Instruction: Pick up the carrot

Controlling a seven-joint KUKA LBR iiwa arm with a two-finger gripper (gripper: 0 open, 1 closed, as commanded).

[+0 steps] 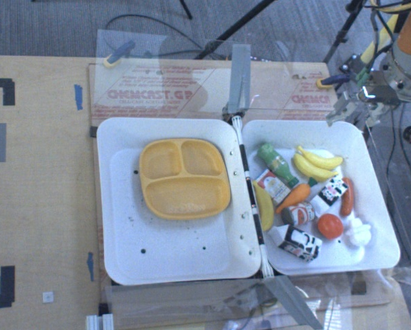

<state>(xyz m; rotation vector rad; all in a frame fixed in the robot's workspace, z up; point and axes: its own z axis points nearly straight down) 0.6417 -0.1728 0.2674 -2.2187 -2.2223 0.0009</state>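
Camera view: carrot (294,197) lies in right bin (380,205) among toy food, end effector (357,108) above far rim, grip state unclear.

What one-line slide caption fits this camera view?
Gripper hovers over the right bin's far corner; the carrot lies untouched among toy food, beside a yellow plate.

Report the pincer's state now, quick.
Pincer: above the right bin's far edge, away from the carrot; open or closed cannot be told.
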